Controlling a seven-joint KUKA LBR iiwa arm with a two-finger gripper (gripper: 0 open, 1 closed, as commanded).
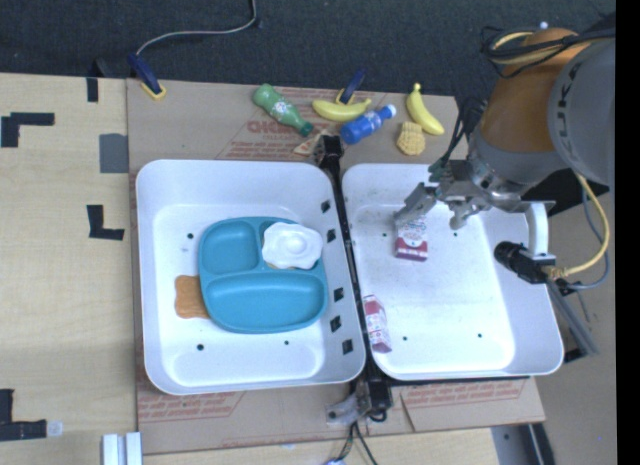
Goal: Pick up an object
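Red and white is the small packet [411, 244] that lies in the right bin [520, 348], in the upper left part of its floor; it looks like a little box or pouch with a dark red lower half and a pale top, and its print is too small to read. The gripper [438, 209] hangs over this same bin, coming from the right under the grey arm [590, 103] with its orange band [520, 103]. Its two fingers are spread apart, one fingertip [410, 213] pointing down to the left and ending just above the packet, the other standing more to the right over the bare white floor. Nothing is seen between the fingers, so the gripper holds no object; whether the left fingertip really touches the top of the packet I cannot tell. A second small object, a red and white tube [376, 323], lies near the left wall of the right bin, lower down and well apart from the gripper. In the left bin [160, 253] there is a blue divided plate [255, 288] with a white round thing [292, 245] on its upper right corner, and an orange-brown piece [187, 296] touching its left side.
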